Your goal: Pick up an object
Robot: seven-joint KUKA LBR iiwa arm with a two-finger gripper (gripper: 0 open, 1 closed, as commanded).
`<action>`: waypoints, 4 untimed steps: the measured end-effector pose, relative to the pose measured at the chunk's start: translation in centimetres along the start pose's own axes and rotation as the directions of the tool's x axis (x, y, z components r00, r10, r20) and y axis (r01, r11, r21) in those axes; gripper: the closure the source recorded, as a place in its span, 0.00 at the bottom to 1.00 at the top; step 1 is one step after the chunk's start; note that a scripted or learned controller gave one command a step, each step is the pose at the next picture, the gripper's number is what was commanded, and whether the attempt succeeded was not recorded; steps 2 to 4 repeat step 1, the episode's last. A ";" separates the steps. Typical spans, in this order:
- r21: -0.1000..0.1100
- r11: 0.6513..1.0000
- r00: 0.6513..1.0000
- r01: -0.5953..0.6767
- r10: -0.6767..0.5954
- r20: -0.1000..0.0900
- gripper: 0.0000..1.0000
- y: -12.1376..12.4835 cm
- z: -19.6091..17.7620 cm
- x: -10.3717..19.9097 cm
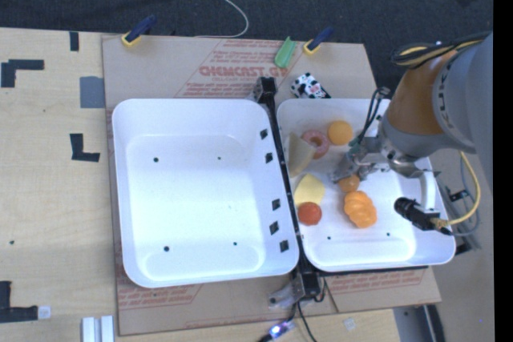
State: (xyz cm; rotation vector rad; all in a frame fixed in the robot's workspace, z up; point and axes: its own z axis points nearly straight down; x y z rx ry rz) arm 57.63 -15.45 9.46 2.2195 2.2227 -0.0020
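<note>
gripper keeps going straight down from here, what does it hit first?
Most likely the small orange piece right under the gripper in the right bin. The bigger orange object sits just beside it. Depth is unclear from this slanted view, so contact may already be close.

Red letters on the brown cardboard sheet (232, 68) under the bins read "CHEMCAST". The smaller red words beside them are too tiny to read.

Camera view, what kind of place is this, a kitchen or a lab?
Most likely a robot lab test bench, not a kitchen: two white bins sit on cardboard held by clamps, and a robot arm reaches over small toy-like food pieces.
</note>
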 end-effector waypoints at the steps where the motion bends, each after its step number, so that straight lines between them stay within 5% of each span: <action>1: -0.012 1.000 1.000 0.010 -0.010 -0.002 1.00 6.5 -9.6 7.7; 4: -0.012 1.000 1.000 0.010 -0.010 -0.002 1.00 6.5 -9.6 7.7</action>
